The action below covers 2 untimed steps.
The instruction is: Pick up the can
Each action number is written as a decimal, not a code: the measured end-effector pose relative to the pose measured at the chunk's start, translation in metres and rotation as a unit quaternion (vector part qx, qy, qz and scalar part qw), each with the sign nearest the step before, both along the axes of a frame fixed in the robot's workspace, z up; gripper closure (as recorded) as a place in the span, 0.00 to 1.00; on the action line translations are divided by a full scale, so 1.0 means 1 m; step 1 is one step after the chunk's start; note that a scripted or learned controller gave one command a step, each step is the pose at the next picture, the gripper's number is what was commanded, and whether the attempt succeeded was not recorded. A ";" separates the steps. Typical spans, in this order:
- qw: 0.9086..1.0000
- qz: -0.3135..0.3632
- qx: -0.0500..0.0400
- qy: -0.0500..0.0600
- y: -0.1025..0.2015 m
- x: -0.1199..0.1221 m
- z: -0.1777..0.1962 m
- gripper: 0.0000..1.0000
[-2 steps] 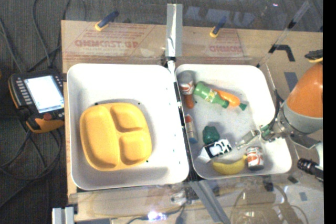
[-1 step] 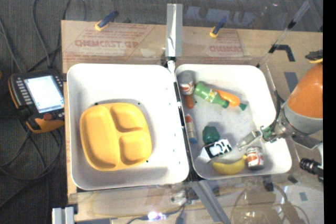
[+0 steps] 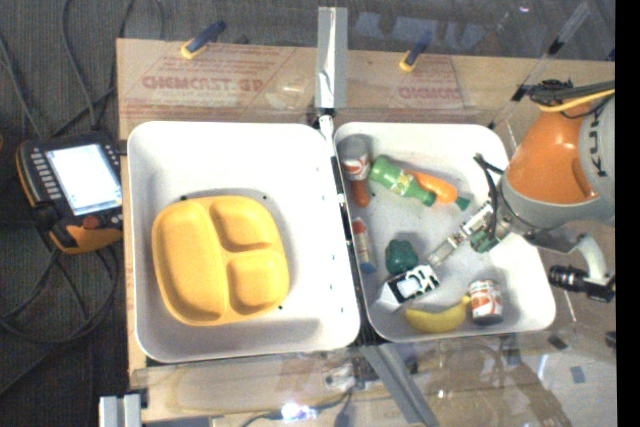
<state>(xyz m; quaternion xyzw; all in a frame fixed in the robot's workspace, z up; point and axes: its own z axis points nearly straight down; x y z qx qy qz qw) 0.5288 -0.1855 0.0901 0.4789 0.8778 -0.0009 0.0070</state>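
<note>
In the right bin (image 3: 520, 143), a small red and white can (image 3: 485, 300) stands upright near the front right corner, beside the tip of a yellow banana (image 3: 438, 317). A second can (image 3: 352, 161) with a silver top stands at the bin's back left corner. My gripper (image 3: 412, 283) reaches down into the bin's front middle, just below a dark green object (image 3: 402, 253) and just above the banana. It is roughly 70 pixels left of the red and white can and holds nothing that I can see. The orange wrist band (image 3: 545, 165) hangs over the bin's right edge.
A green bottle (image 3: 398, 181) and an orange item (image 3: 438, 186) lie across the back of the right bin. Small items (image 3: 360, 240) lie along its left wall. The left bin (image 3: 150, 155) holds a yellow divided tray (image 3: 222, 258). A tablet (image 3: 75, 177) sits left of the bench.
</note>
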 end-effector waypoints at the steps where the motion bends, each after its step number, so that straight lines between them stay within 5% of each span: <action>1: 0.998 0.069 0.005 0.007 -0.036 0.085 0.075 0.00; 2: 0.997 0.073 0.003 0.006 0.005 0.133 0.076 0.00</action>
